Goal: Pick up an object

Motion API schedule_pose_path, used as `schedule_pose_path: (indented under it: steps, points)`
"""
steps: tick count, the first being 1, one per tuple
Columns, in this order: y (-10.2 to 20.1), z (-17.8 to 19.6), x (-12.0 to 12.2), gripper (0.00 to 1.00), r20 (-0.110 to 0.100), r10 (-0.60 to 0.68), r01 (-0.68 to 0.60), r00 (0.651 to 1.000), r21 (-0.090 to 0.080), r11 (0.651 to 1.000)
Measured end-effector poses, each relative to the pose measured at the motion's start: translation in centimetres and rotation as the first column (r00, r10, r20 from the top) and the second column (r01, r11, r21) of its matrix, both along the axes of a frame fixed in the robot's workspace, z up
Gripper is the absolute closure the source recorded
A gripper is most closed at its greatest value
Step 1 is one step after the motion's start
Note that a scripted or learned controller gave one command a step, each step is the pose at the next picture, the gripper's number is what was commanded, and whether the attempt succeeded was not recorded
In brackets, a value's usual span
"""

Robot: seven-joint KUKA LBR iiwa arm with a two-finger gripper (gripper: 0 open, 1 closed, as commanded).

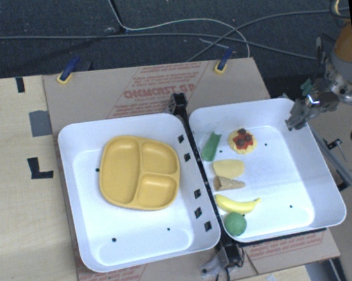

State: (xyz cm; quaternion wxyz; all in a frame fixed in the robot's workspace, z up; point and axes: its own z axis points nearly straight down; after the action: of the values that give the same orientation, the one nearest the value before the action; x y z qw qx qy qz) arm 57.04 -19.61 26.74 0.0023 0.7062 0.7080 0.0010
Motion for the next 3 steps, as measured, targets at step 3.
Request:
schedule_pose_path:
  steps: [3]
  points:
    - [15.3, -2.5, 1.1, 1.0, -0.007, 0.003, -0.003, 1.0, 0.003, 1.0]
